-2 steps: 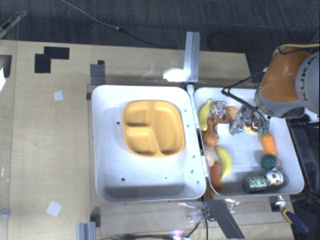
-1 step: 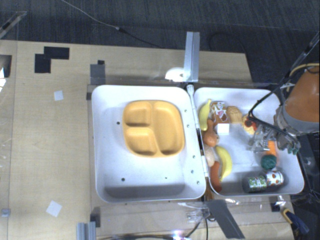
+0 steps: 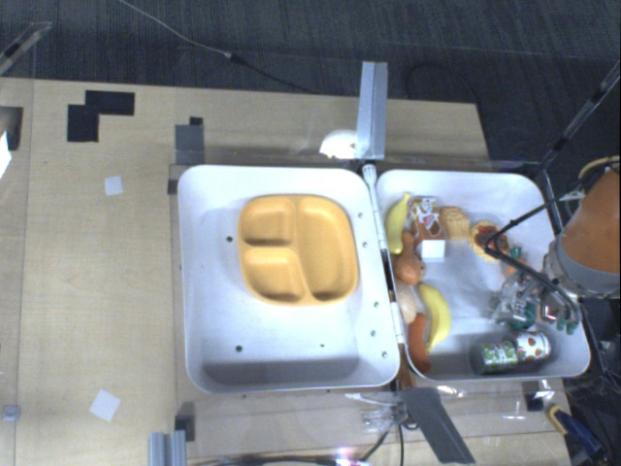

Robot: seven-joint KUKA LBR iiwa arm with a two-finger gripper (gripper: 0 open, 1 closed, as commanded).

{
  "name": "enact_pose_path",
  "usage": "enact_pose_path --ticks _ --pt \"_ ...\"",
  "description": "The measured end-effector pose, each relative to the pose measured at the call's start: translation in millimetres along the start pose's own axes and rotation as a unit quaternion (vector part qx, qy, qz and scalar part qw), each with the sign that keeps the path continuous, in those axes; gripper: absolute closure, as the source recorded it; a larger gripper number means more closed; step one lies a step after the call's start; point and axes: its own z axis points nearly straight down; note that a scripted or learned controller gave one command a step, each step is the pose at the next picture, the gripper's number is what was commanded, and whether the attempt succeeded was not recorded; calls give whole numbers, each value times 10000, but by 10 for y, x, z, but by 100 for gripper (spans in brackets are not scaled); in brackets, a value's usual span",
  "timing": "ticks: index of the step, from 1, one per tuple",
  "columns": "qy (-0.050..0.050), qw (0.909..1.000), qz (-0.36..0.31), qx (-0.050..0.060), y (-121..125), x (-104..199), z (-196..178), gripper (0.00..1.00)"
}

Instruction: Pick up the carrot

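The carrot [image 3: 418, 337] is an orange-red piece at the near left corner of the right bin [image 3: 485, 184]. It lies along the dividing wall, partly under a yellow banana [image 3: 438, 315]. My gripper [image 3: 529, 305] hangs over the right side of the same bin, just above a green-labelled can [image 3: 508, 353]. It stands about a hand's width to the right of the carrot. The grey arm with its orange band [image 3: 592, 226] comes in from the right edge.
The right bin also holds a second banana [image 3: 396, 223], a snack packet [image 3: 424, 216], a white cube [image 3: 433, 250], a brown-orange round item [image 3: 411, 271] and other small food pieces. The left bin [image 3: 209, 289] holds a yellow divided plate [image 3: 295, 249].
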Motion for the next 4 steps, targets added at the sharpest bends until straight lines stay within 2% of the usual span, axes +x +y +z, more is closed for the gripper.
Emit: enact_pose_path --ticks 1,2,3,4 --pt "11 9974 722 -1 322 -447 17 0" --pt "-38 9976 686 -8 342 -478 -112 100" --pt "19 9895 -1444 -17 1089 -464 -1169 100" --pt "64 9508 -3098 -18 371 -118 -469 100"
